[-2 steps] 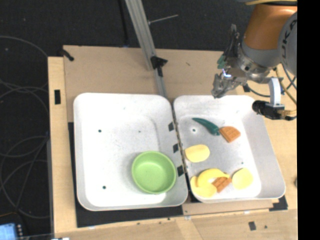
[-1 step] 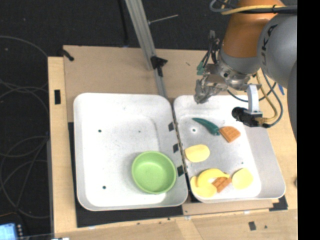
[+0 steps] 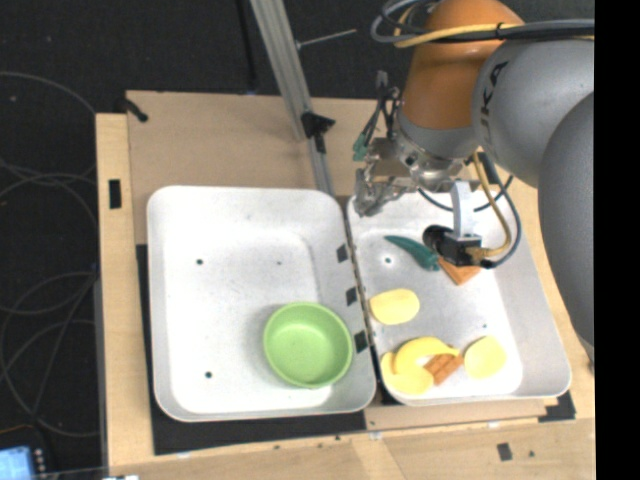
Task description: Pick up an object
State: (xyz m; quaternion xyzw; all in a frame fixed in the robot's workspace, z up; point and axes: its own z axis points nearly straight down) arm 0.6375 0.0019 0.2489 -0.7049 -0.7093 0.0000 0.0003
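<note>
My gripper (image 3: pixel 366 200) hangs over the far left corner of the right bin (image 3: pixel 520 298), close to the wall shared by the two bins. Nothing shows in its grasp. In the right bin a teal curved piece (image 3: pixel 412 249) lies just right of and nearer than the gripper, with an orange wedge (image 3: pixel 461 270) beside it. Toward the front lie a yellow disc (image 3: pixel 395 306), a yellow ring-like piece (image 3: pixel 417 355) with a small orange piece (image 3: pixel 441 368) on it, and another yellow disc (image 3: pixel 485 358). A green bowl (image 3: pixel 308 343) sits upright in the left bin (image 3: pixel 200 268), at its front right.
A slanted metal post (image 3: pixel 290 78) rises behind the bins, just left of the gripper. The bulky arm (image 3: pixel 540 98) covers the right bin's far right side. Brown board (image 3: pixel 200 138) surrounds both bins.
</note>
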